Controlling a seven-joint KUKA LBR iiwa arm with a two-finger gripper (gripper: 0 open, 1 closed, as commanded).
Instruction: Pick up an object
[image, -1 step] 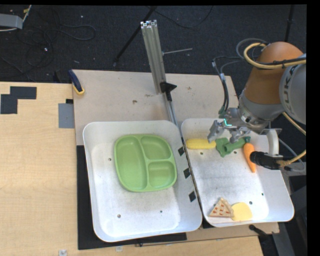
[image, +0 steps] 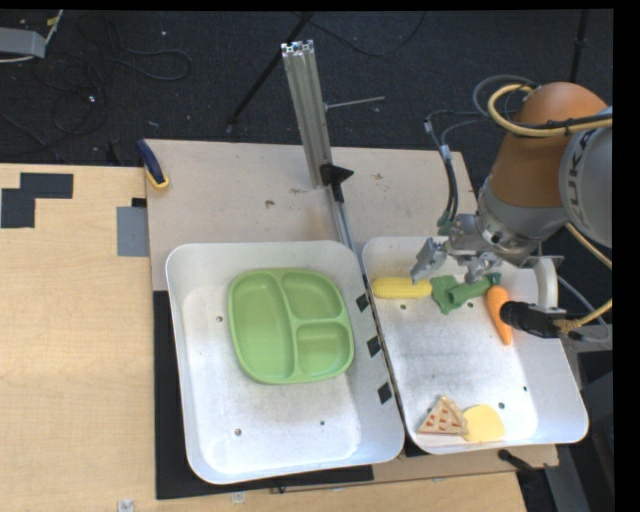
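Note:
In the right bin (image: 450, 370) a yellow corn-like toy (image: 401, 289) lies at the far left corner, with a green toy piece (image: 459, 294) just right of it. An orange carrot (image: 497, 312) lies further right. A waffle-patterned wedge (image: 441, 417) and a yellow piece (image: 484, 424) rest at the near edge. My gripper (image: 455, 262) hangs over the far end of this bin, above the corn and the green piece, fingers spread and nothing between them.
The left bin (image: 250, 430) holds a green divided plate (image: 291, 325). An upright aluminium post (image: 309, 110) stands behind the bins. The arm's orange band (image: 545, 135) and a black cable fitting (image: 535, 320) sit over the right bin's far right side.

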